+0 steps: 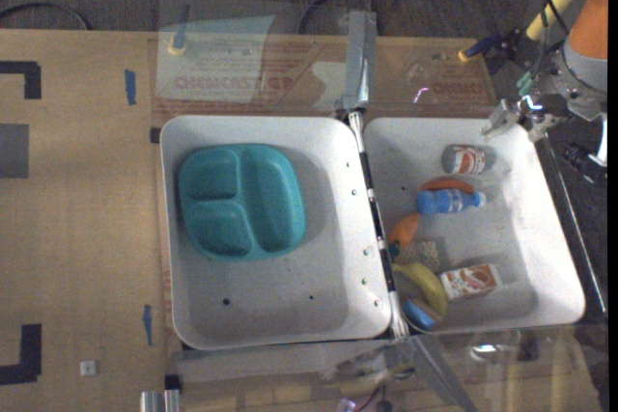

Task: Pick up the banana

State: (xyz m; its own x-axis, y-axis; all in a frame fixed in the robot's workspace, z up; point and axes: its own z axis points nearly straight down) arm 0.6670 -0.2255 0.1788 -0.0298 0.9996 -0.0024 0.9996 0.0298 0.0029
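- Camera view: the banana (425,283) lies in the right bin (541,256) at its near-left corner — just beside a blue item (419,313) and a small carton (471,280).
- Further back sit a blue bottle (448,201), an orange piece (406,229) and a can (466,159).
- The gripper (517,111) hangs over the bin's far-right corner, well apart from the banana — whether its hand is spread or pressed together cannot be told.
- The left bin (193,304) bears a teal divided plate (241,199).

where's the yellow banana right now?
The yellow banana lies in the right white bin, near its front-left corner, beside the small red-and-white carton and just behind a blue round object. The gripper is over that bin's far right corner.
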